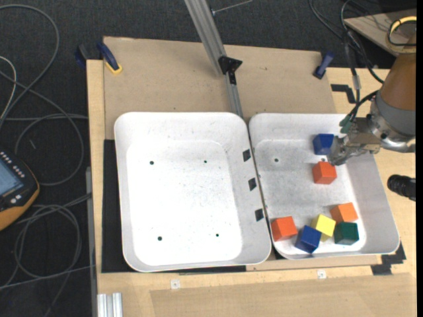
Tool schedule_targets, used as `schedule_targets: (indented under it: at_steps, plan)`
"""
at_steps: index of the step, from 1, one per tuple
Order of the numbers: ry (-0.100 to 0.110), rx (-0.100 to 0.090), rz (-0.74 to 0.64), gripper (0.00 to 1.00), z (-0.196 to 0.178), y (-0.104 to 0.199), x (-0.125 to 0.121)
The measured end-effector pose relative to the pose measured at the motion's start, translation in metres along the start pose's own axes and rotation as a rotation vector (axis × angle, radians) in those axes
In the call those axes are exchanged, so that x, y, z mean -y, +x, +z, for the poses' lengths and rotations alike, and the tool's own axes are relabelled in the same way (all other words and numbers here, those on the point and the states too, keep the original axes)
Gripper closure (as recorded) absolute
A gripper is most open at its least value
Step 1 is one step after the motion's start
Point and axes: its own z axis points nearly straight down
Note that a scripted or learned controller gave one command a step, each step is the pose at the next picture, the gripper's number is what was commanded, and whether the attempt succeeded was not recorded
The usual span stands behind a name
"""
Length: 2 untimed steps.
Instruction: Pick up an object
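Note:
The right bin (291, 132) holds several small blocks. A blue block (322, 142) lies near its far side, and an orange-red block (324, 172) sits just in front of it. My gripper (338, 153) reaches in from the right and hangs low between these two, close to both. Along the bin's near edge lie an orange block (284, 227), a blue block (307, 238), a yellow block (325, 225), an orange block (344, 211) and a green block (347, 232). Nothing shows between the fingers.
The left bin (132, 134) stands beside the right one, with black clips along the shared wall (251, 183). A metal pole (208, 28) slants over the bench's far side. Cables and a handheld device (13, 187) lie on the floor at left.

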Motion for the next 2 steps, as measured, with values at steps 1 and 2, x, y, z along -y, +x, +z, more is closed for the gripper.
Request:
schedule_targets:
  at_steps: [1, 2]
  plan:
    - [0.001, 0.000, 0.001, 1.00, 0.006, 0.053, 0.012]
    - [0.000, 0.000, 0.001, 1.00, 0.013, 0.100, 0.017]
